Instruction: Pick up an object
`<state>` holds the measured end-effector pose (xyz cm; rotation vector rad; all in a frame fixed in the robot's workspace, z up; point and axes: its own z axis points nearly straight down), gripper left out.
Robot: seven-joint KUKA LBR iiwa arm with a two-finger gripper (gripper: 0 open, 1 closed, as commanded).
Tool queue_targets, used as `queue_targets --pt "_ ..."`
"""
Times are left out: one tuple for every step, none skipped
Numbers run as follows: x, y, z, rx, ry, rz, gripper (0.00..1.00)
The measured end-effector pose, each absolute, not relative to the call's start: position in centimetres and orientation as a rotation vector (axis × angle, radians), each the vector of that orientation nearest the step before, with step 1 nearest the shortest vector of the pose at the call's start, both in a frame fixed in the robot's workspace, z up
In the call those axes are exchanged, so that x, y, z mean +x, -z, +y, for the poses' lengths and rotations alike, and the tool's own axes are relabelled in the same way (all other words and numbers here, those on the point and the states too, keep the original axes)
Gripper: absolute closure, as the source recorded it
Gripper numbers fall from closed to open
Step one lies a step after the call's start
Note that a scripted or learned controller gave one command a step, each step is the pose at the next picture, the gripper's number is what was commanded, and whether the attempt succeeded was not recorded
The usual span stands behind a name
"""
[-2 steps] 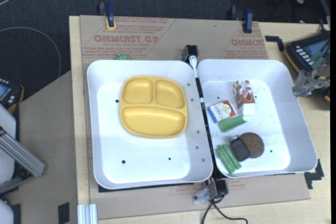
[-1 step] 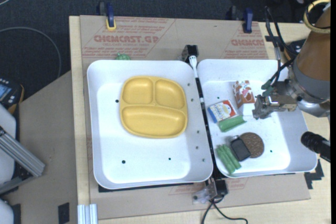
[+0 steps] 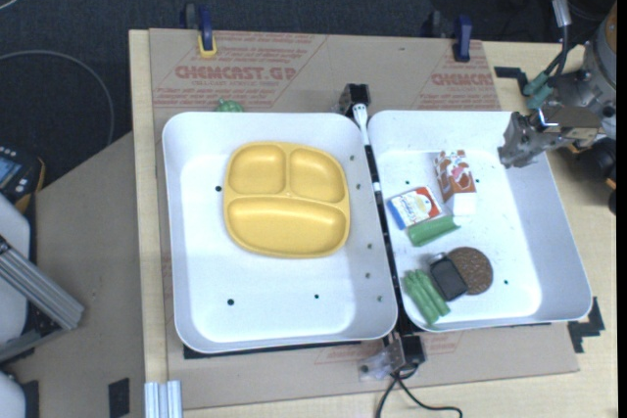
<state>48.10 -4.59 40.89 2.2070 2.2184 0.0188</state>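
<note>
gripper (image 3: 517, 152): over right bin's (image 3: 549, 240) far edge, can't tell if it grips | red-white packet (image 3: 455, 175): just left | yellow tray (image 3: 287, 199): far left

One fixed camera, high above bench, tilted down. Left bin (image 3: 186, 240) and right bin (image 3: 549, 240) both in frame, side by side. Moderate range. Arm (image 3: 578, 103) enters from right.

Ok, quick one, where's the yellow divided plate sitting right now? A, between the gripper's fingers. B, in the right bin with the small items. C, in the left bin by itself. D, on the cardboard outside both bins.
C: the yellow divided plate lies flat in the left bin, while the small items sit in the right bin.
</note>
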Motion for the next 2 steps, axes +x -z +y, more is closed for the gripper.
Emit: queue_targets --pt "48.0 -48.3 4.3 2.205 -0.016 2.23 1.0" --pt "47.9 -43.1 6.4 2.221 0.008 2.228 1.0"
